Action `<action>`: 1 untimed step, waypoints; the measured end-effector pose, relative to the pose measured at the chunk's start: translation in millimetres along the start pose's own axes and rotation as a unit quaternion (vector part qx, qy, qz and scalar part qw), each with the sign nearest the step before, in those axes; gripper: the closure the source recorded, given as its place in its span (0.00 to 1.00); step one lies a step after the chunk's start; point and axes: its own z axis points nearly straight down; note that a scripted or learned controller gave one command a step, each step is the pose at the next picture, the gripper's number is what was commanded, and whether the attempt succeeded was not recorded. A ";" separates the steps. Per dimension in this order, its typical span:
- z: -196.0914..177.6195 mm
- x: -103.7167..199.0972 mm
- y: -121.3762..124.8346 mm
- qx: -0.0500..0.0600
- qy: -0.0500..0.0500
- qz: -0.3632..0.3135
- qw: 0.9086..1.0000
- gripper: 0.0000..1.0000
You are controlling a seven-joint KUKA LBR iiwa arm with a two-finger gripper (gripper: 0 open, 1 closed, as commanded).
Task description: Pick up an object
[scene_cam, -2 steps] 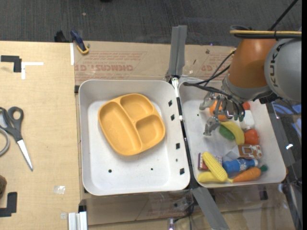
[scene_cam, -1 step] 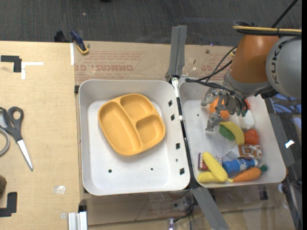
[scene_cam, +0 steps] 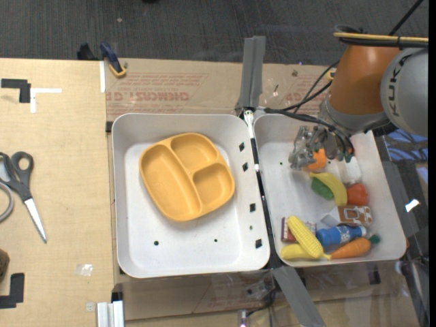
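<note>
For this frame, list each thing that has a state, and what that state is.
Yellow three-compartment plastic plate: right way up, flat in the left white bin.
Grey-handled scissors: closed, lying on the bench.
Pincer: low in the right white bin, over a small orange toy; grasp unclear.
Yellow toy corn cob: lying flat.
Orange toy carrot: lying flat.

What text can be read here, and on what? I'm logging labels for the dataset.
"KUK": grey arm, letters running down its side, cut off by the frame.
Red print on the cardboard: upside down, too blurred to read.
Small carton and blue bottle: labels too small.
</note>
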 end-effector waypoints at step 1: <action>0.1 0.0 0.2 0.000 0.000 0.000 1.000 0.00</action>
